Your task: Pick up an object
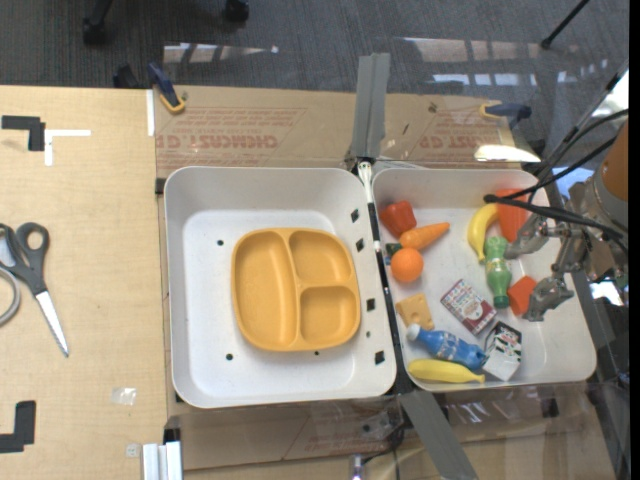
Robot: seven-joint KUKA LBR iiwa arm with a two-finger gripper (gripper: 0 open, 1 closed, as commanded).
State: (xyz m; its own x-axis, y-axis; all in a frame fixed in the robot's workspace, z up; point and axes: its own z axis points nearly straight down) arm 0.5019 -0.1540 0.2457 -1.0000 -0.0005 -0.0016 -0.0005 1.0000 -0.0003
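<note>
Nearest to us, along the near wall of the right bin (560,373), we find a yellow banana (445,371) lying flat with its long axis running left to right. Starting from the far left of the counter (80,268), we pass a pair of scissors (38,278), then the left bin (190,298) with its yellow divided tray (296,288).

Crossing into the right bin, we meet a red pepper (399,216), a carrot (425,236) pointing up and to the right, an orange (406,265), a cheese wedge (414,311), a blue bottle (448,346) and a small patterned box (468,305). Further right a second banana (481,230) curves along the far-near line, and just beside it we see the green bottle (497,268), upright in the picture, its long axis running far to near.

We take the green bottle as the likeliest target. The fingers (545,268) hang at the right edge of the bin, spread apart, with nothing between them. The bottle lies to their left, near but not touching, with a small red-orange block (523,293) in between. Since the two fingers are set apart along nearly the same far-near line as the bottle, we judge they would need to shift left and turn to close across its narrow width.
</note>
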